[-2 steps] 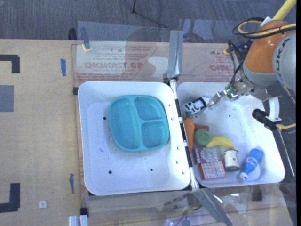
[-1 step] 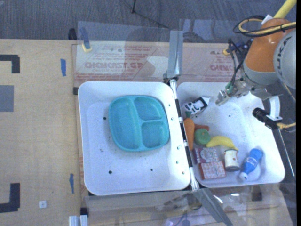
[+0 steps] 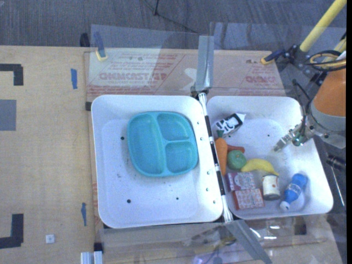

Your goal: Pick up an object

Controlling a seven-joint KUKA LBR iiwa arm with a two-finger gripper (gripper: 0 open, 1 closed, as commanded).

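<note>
So the tool (image 3: 287, 142) hangs over the right bin (image 3: 322, 194), near its right wall, and honestly I can't tell how it's set, too small and blurry. All the stuff sits along that bin's left and front: a carrot (image 3: 221, 152), a green fruit (image 3: 237, 159), a banana (image 3: 259, 165), a small jar (image 3: 270, 186), a blue bottle (image 3: 293, 190). The left bin (image 3: 104, 202) has a blue divided tray (image 3: 163, 143).

Blue divided plate (image 3: 163, 143) in left bin (image 3: 104, 164), plywood bench (image 3: 44, 147)
</note>
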